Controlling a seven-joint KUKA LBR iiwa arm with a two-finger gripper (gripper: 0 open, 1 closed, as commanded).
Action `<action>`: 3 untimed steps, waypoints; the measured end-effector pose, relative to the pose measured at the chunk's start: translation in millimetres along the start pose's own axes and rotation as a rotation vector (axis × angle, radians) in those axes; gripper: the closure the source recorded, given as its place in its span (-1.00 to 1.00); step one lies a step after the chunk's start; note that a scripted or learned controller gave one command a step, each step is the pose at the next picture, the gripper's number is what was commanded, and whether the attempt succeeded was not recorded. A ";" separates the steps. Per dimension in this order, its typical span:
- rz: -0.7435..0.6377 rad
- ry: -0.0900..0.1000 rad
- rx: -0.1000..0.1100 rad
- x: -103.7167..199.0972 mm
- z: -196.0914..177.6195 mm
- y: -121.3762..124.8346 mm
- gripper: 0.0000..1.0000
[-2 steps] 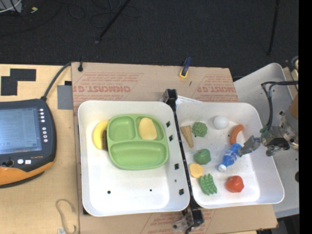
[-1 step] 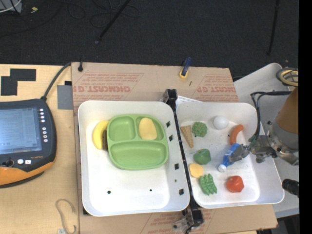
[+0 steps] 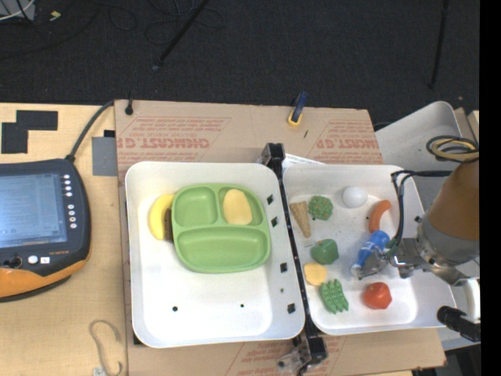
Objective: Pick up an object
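In the right bin (image 3: 407,308), right of centre of the frame, the gripper (image 3: 381,258) is beside a blue object (image 3: 368,254); its grasp I cannot tell; the object seems light, rigid, best taken across its narrow middle.

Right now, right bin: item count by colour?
Green: 3
Red/orange: 2
Yellow: 1
White: 1
Tan: 1
Blue: 1
Total: 9
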State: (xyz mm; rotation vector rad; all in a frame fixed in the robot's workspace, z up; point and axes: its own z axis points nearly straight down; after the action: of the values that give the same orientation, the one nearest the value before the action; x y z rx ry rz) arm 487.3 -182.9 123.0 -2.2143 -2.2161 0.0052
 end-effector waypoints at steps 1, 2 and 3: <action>0.000 -0.002 -0.006 1.7 36.6 0.8 -1.00; 0.006 -0.002 -0.007 -0.2 24.4 1.0 1.00; 0.000 -0.004 -0.010 7.9 -25.6 -4.2 1.00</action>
State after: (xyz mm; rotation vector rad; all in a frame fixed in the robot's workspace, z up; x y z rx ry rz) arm 483.4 -175.2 148.7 -2.2212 -2.2225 -0.0016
